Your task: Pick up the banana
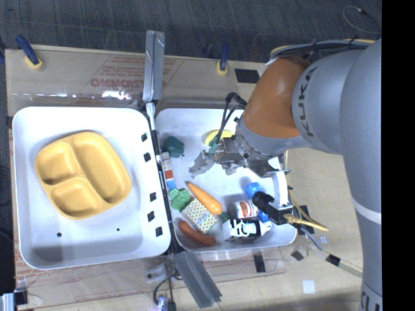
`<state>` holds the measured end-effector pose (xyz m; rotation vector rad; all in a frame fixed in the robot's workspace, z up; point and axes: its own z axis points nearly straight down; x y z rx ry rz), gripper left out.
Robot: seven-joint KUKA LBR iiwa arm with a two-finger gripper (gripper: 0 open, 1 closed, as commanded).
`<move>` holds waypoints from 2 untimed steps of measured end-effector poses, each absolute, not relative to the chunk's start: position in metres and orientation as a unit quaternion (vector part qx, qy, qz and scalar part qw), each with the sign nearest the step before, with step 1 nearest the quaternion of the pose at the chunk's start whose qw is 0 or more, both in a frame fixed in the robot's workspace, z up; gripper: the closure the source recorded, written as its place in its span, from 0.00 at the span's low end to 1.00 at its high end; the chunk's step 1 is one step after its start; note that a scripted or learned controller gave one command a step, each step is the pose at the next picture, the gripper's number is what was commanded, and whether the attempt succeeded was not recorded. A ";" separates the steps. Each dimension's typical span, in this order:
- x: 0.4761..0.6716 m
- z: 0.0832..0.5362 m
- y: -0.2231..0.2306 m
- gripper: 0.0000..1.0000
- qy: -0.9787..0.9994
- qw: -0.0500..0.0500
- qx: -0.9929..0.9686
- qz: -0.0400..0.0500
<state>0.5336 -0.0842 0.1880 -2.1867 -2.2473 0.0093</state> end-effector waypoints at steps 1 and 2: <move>0.516 0.144 -0.102 0.00 -0.748 0.003 -0.663 0.002; 0.596 0.089 -0.104 0.00 -0.786 0.002 -0.619 0.001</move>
